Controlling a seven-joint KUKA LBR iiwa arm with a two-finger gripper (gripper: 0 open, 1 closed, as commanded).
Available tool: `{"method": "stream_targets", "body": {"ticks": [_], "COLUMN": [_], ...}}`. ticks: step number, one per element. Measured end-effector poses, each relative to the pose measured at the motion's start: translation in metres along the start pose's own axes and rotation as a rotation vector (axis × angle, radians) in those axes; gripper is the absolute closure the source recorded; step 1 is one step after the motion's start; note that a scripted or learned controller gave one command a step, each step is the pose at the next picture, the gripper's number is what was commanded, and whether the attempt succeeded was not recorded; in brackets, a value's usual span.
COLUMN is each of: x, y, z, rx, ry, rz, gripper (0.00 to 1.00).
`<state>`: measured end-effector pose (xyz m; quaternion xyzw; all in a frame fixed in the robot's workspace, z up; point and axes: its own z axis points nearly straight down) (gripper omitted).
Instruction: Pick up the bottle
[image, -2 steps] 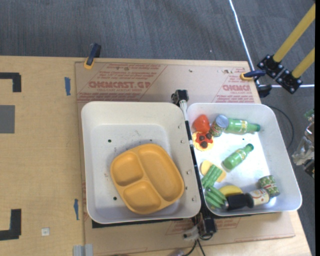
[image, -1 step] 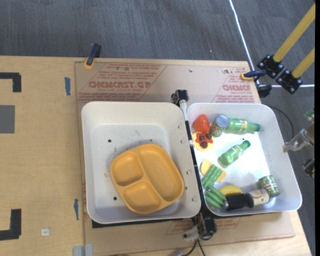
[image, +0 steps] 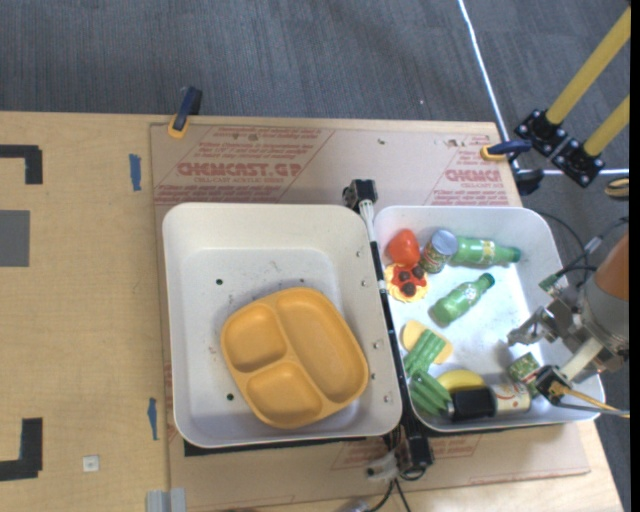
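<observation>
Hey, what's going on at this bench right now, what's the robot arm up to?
A robot arm reaches in from the right over the right bin, which is crowded with small items, including two green bottles: one near the middle, another nearer the back wall. The gripper sits low near that bin's right side, and nothing can be seen held in it. Both bottles lie apart from it, so the pick isn't done. The left bin holds a yellow divided plate.

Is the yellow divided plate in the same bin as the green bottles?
No, the yellow divided plate lies in the left bin, while the green bottles lie in the right bin.
</observation>
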<state>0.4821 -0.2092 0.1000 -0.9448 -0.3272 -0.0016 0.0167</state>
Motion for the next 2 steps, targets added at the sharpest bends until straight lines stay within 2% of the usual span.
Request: {"method": "stream_targets", "body": {"ticks": [1,2], "x": [0.0867,0.0868], "y": [0.0517,0.0514], "z": [-0.0323,-0.0421], "rx": [-0.031,-0.029], "ry": [-0.011,-0.013], "rz": [0.185,0.184], "gripper": [0.00,1.00]}}
